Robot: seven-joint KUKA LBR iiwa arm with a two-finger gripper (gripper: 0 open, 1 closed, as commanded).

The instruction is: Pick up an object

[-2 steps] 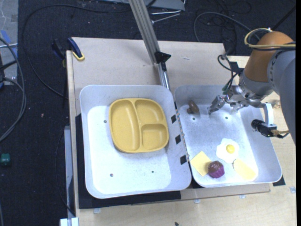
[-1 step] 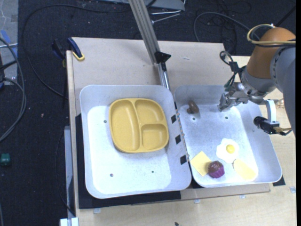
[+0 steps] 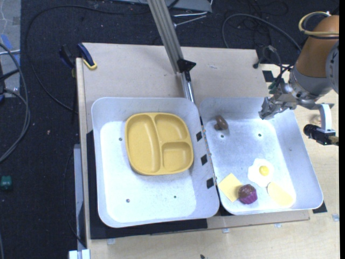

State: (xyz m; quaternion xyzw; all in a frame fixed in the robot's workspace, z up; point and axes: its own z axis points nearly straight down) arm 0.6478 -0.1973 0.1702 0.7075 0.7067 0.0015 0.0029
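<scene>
My gripper (image 3: 268,110) hangs over the far right corner of the right bin (image 3: 285,131), with nothing visibly between its fingers. In that bin lie a small brown lump (image 3: 221,123) at the far left, a fried egg (image 3: 262,171), a yellow cheese square (image 3: 230,187), a purple object (image 3: 247,194) and a pale yellow slice (image 3: 280,193) near the front. The brown lump sits well to the left of the gripper; the other items lie nearer the front edge.
The left bin (image 3: 108,161) holds a yellow divided plate (image 3: 159,143). A metal pole (image 3: 168,34) slants down to the gap between the bins. Black clips (image 3: 205,158) sit along the seam. Bare bench surface surrounds the bins.
</scene>
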